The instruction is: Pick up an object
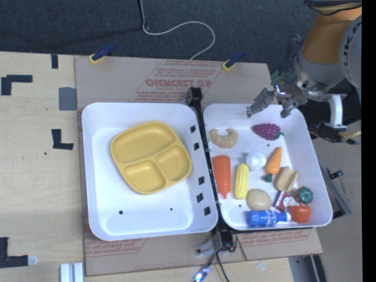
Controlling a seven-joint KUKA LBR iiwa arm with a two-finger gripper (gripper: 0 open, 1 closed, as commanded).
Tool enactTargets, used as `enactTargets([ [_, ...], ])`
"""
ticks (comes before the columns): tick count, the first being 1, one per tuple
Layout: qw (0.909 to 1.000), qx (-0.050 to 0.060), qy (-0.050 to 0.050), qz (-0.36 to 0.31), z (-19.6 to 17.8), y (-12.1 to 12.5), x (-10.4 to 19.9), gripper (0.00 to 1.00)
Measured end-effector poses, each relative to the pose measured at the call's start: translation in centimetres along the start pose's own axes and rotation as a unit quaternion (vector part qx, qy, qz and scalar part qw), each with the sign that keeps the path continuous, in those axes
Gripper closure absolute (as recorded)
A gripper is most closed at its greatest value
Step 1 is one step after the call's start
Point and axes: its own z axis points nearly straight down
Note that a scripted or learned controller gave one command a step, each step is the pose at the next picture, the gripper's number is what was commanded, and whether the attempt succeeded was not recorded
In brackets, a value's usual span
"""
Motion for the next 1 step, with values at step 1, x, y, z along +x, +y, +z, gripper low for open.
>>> enactTargets([
  [1,1.0,-0.01,-0.002,0.0,-19.02,-7.39,0.82,0.0],
])
